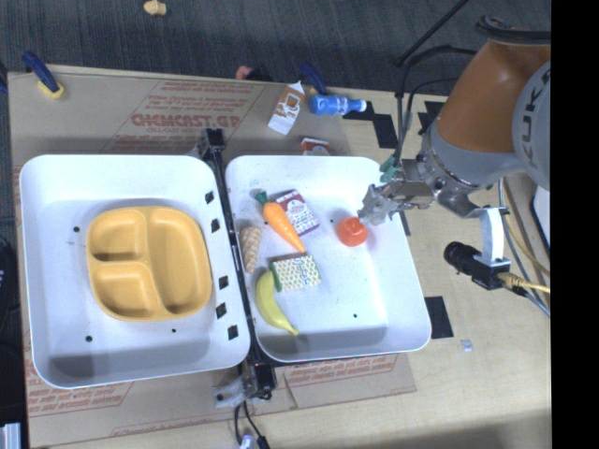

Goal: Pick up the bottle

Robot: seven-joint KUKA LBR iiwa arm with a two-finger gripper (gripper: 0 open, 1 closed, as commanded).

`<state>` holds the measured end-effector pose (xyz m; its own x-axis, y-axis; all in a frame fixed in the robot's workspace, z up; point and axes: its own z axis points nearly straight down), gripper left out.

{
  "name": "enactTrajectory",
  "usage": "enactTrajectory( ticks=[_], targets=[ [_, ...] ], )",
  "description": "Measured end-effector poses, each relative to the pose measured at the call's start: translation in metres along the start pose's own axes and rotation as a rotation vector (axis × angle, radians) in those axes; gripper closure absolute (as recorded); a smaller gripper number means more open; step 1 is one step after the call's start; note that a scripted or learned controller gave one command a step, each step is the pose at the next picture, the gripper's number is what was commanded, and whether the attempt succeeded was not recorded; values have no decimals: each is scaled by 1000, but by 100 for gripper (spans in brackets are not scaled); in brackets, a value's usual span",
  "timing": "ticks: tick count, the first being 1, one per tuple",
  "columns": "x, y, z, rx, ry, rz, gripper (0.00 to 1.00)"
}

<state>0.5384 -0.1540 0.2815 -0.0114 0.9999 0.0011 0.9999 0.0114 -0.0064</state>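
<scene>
On the bench, two shallow white bins sit side by side. The left bin [37,251] contains a yellow divided tray [150,262] with three compartments, lying flat near the bin's middle. The right bin [398,293] contains several items: a carrot [281,224] lying at a slant with its green top toward the far left corner; a small dark carton [299,211] just beside the carrot, touching or nearly touching it; a pale corn-like piece [251,247] near the left wall; a green-and-yellow patterned block [297,272] near the bin's middle; a banana [270,302] just beside that block, on its near left; and a red round object [353,232] toward the right side.

The bottle [332,106], blue with a lighter cap end, lies on its side on the bench beyond the far edge of the right bin, outside both bins. A small white-and-brown carton [286,108] lies just to its left, also on the bench.

The arm [487,101] enters from the right, its orange band visible above the wrist. The gripper [372,209] is positioned over the right part of the right bin, just beside the red round object and well apart from the bottle. Nothing is visible between the fingers; whether they are spread or closed cannot be determined at this angle.
</scene>
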Motion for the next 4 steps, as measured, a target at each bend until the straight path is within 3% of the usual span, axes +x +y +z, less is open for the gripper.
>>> enactTrajectory(
  ticks=[1,2,3,4],
  targets=[
    [53,-55,147,0,1,-191,100],
    [63,-60,61,-6,-3,-436,100],
    [119,-60,91,-3,-1,-557,100],
    [168,-60,91,-2,-1,-585,100]
  ],
)
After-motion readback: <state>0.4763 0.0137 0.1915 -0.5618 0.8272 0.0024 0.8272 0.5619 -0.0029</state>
